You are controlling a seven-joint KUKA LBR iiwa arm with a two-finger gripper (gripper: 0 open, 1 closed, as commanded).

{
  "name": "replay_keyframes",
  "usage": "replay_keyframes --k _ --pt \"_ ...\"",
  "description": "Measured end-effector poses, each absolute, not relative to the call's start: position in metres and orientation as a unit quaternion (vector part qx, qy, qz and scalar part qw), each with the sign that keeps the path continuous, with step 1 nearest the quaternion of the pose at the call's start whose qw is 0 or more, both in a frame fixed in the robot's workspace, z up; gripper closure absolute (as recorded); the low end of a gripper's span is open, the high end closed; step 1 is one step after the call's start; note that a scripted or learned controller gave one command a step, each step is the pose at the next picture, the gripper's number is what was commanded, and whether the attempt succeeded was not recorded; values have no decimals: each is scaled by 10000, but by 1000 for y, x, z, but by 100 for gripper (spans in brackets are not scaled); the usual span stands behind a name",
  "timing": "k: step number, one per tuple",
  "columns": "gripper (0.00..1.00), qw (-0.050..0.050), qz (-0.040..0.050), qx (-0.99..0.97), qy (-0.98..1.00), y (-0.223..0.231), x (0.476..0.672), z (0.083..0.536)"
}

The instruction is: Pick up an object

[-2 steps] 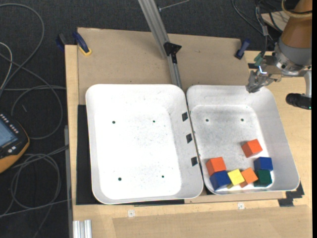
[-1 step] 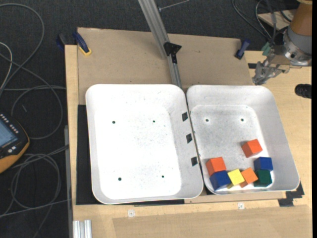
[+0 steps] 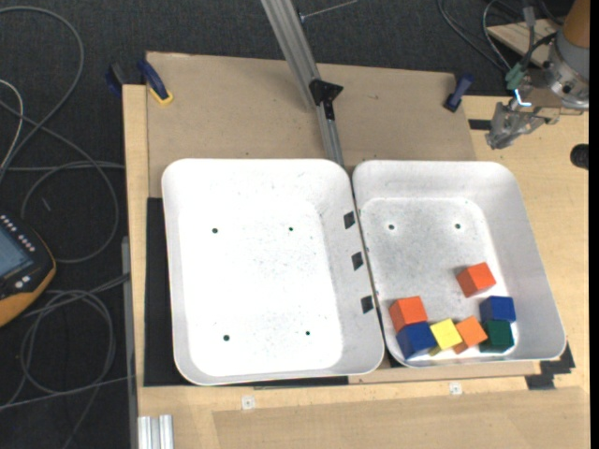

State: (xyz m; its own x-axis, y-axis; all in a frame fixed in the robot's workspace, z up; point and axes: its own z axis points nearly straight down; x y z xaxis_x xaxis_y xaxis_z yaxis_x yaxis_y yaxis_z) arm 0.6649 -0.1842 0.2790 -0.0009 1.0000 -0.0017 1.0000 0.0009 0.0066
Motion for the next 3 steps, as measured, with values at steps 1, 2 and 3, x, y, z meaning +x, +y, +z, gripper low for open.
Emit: replay_keyframes --k 1,2,3 --pt "100 -22 -1 7053 7089 -132 650 264" --pt "100 -26 1 7048 7094 -72 632 254" --pt "100 -23 3 7048 7094 -24 618 260"
